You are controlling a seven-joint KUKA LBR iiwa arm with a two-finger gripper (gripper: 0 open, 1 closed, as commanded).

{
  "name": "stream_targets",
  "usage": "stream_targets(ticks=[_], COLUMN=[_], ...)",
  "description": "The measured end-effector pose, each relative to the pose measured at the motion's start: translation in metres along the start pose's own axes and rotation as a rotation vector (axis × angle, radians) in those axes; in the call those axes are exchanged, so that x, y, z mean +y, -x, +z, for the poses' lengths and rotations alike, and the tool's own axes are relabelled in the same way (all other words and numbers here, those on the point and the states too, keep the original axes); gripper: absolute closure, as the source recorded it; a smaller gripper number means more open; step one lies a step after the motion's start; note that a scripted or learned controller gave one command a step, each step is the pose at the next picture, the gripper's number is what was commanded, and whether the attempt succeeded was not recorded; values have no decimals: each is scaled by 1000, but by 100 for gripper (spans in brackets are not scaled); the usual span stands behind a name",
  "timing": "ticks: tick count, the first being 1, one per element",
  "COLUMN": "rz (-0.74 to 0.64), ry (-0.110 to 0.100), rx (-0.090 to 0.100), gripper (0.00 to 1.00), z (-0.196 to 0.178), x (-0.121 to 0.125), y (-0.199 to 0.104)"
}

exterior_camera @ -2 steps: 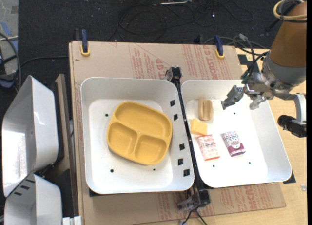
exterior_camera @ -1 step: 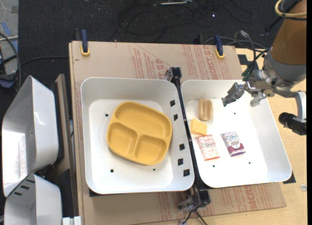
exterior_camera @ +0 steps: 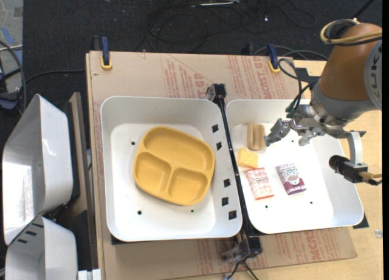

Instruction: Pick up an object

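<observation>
Arm reaching in over right bin [exterior_camera: 340, 212], pincer [exterior_camera: 290, 132] spread apart, holding nothing

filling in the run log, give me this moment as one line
arm: over right bin | gripper: above bin floor, nothing seen held | nearest: bread roll, cheese | left bin: yellow tray

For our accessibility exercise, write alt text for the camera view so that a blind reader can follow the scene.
A grey and orange robot arm reaches in from the right, its gripper over the right bin, near a tan bread-like piece, a yellow block and two small packets. The left bin holds a yellow divided plate.
</observation>
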State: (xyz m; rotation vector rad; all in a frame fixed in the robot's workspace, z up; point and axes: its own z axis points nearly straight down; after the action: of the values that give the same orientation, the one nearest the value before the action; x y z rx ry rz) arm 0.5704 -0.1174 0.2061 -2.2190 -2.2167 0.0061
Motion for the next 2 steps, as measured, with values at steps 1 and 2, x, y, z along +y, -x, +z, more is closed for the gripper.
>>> stream_targets(ticks=[1,2], rz=[-2,1], ry=[3,3], rx=[0,-1], gripper=[0,0], z=[53,103], x=[6,13], y=[-9,-3])
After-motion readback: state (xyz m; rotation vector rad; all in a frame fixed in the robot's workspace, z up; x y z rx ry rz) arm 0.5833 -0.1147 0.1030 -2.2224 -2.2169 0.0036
